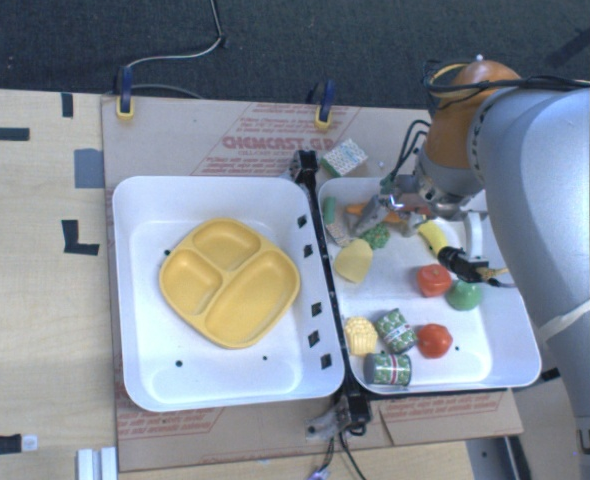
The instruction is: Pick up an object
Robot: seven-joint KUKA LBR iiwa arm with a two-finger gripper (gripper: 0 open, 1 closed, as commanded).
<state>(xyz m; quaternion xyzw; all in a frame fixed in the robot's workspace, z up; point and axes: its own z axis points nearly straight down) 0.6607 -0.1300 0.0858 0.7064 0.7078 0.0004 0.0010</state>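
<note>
Toy food (433, 280) lies scattered across the right bin (480, 358), in the right half of the frame. Toward the bin's upper left are an orange carrot (355, 209), a green piece (377, 236) and a pale yellow slice (353, 261). A yellow banana (432, 235) and a green ball (465, 295) sit further right. Along the lower edge are a corn cob (360, 335), two green cans (395, 330) and a red tomato (434, 340).

The gripper (390, 208) is low over the upper part of this bin, just beside the carrot and the green piece. Whether it is parted or clamped on anything cannot be made out. The grey arm (535, 188) comes in from the right edge.

The left bin (155, 358) holds a yellow divided plate (230, 281).
</note>
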